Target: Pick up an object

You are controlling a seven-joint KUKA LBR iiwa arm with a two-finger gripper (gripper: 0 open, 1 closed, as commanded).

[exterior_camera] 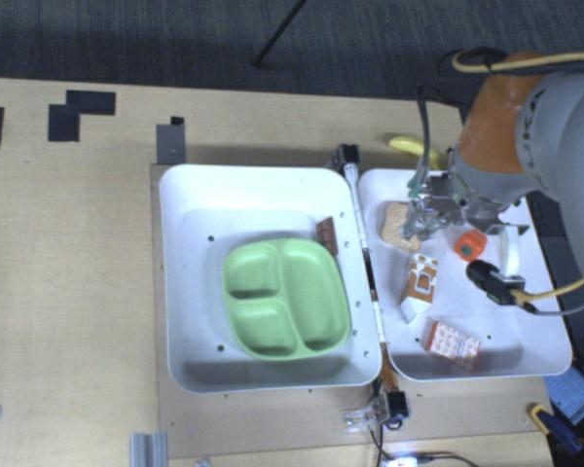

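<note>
Reaching in over the right bin (555, 353), the gripper (423, 212) hangs low at the far end, presumably lined up to grab the tan biscuit-like piece (399, 227) lying just beside and partly under it. Whether it is closed cannot be told. A white tube (420, 285), an orange ball (469, 245) and a red packet (452, 342) lie nearer the camera; a green tray (284, 298) sits in the left bin (190, 261).

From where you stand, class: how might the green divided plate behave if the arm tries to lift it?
The green divided plate looks like moulded plastic, so probably stiff and light. Its glossy, rounded rim may slip. Lying flat in the left bin, it seems unlikely to roll.
</note>
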